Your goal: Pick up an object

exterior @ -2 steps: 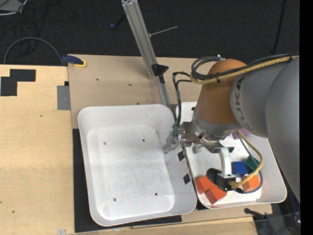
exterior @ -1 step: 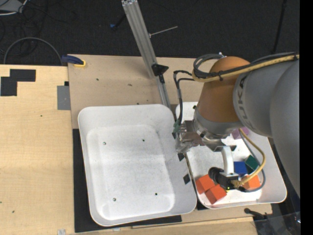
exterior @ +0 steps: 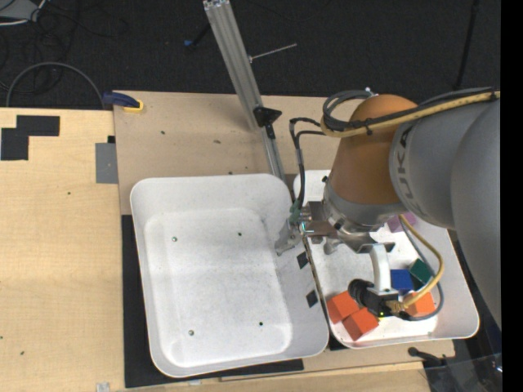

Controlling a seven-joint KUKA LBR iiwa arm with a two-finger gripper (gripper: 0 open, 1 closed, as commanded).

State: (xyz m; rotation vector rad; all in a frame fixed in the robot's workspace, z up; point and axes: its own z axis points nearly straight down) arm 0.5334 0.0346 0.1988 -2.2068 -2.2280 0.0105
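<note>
My gripper hangs low over the back half of the right bin, mostly hidden under the orange wrist band and the grey arm. Two orange-red blocks lie at the bin's front left, just in front of the gripper. A blue block sits to its right, with a green piece beside it and an orange piece in front of that. A bit of pink-purple peeks out from under the arm at the back.
The left bin is a wide white tray beside the right one. A slanted aluminium rail rises behind the bins and meets them near the shared wall. The wooden bench extends to the left.
</note>
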